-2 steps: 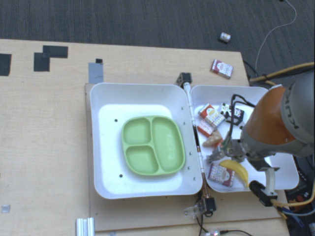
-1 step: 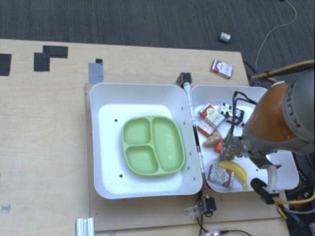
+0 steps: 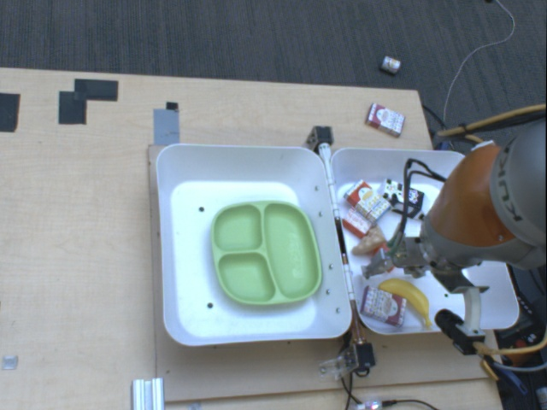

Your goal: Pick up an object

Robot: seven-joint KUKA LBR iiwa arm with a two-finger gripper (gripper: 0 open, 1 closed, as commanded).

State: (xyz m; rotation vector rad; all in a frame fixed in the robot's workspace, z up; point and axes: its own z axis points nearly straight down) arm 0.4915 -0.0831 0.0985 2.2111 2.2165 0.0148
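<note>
Right bin (image 3: pixel 504 310) is crowded: banana (image 3: pixel 408 297) at 6 o'clock near the rim, arm overhead. Gripper (image 3: pixel 386 261) sits above it, can't tell how open.

Right bin (image 3: pixel 504 310) crowded: banana (image 3: pixel 410 298), cartons (image 3: pixel 367 202); arm (image 3: pixel 479 207) overhangs.

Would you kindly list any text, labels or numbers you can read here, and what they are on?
None can be read.
Red packet in the right bin: print blurred.
Red packet beside the banana: print blurred.
Red box on the bench: too small.
</note>
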